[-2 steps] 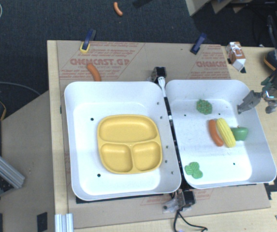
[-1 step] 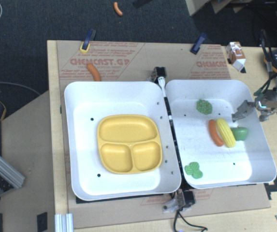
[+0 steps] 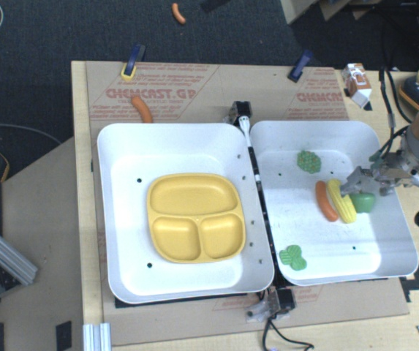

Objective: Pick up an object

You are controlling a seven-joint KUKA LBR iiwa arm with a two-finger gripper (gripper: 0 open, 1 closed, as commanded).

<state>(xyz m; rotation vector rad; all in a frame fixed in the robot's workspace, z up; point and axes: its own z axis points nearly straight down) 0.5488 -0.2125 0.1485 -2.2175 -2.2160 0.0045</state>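
On my feed, placed against the yellow divided tray [image 3: 195, 217]:

- Yellow divided tray: three compartments, lying flat in the middle of the left white bin [image 3: 114, 196].
- Right white bin [image 3: 384, 258]: just beside the tray's bin, their rims meeting along a dark seam.
- Hot dog [image 3: 325, 200]: orange-red, in the right bin, well to the right of the tray, at about its height in the picture.
- Corn cob [image 3: 341, 200]: yellow, touching the hot dog's far side from the tray.
- Green piece [image 3: 364, 202]: touching the corn, farther still from the tray; I cannot make out what it is.
- Green leafy piece [image 3: 309, 161]: right of the tray and farther up the picture, apart from the cluster.
- Second green leafy piece [image 3: 292, 257]: right of the tray's lower corner, near the bin's front wall.
- Gripper [image 3: 360, 185]: over the corn and green piece, reaching in from the side away from the tray. I cannot tell its state, nor whether it has anything.
- Loose sausage [image 3: 142, 108]: on the cardboard beyond the tray's bin.
- Another small orange piece [image 3: 178, 12]: on the dark floor, far past the bench.
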